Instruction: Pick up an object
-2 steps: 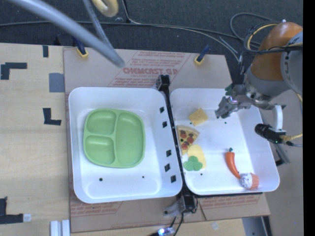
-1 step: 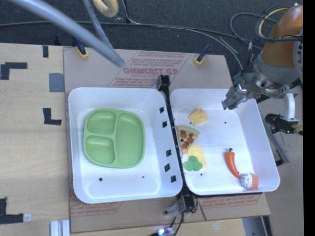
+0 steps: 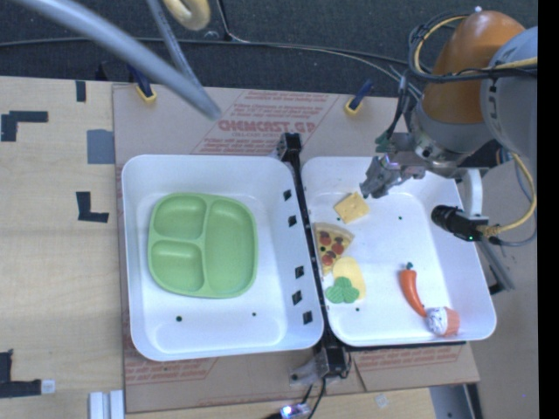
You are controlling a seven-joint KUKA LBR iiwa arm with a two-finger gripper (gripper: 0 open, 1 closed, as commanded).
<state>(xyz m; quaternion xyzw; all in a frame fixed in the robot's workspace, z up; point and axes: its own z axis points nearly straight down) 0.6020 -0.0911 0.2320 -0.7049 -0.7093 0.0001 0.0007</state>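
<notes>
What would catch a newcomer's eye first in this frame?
Probably the green divided plate, alone in the left bin. Next, the arm's orange band at upper right, with the gripper poised just above a yellow cheese wedge in the right bin. Lower in that bin lie a toy pizza slice, a carrot and a small red-and-white piece.

Wooden bench, cardboard sheet on it, two white bins atop
</notes>
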